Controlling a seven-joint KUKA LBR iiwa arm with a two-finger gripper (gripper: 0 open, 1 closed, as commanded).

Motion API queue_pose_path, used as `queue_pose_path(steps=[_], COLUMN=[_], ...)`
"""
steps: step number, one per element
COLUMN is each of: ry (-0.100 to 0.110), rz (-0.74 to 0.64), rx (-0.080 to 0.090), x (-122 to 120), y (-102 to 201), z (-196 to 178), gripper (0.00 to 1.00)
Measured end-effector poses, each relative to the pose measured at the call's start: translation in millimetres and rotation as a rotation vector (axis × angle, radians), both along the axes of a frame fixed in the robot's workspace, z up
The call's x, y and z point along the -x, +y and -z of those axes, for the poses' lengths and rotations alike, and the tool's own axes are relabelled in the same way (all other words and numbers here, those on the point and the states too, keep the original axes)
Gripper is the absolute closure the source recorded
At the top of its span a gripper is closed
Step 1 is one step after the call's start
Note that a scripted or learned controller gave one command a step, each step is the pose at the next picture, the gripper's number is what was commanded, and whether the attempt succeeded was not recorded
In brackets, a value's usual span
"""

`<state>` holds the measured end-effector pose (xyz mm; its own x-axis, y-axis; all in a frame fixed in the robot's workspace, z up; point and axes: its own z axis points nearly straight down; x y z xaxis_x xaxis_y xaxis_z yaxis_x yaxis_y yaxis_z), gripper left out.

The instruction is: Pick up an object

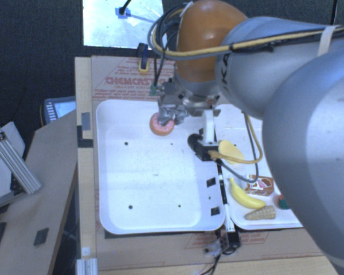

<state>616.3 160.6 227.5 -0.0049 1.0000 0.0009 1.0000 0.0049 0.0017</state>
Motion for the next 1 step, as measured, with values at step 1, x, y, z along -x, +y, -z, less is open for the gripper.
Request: queue_pose_path(steps=[1], ry=[0.010], rz=[-0.001], rx=[0.001], x=[-10.7], y=[70.8], z=[100.5], gripper=[1.00])
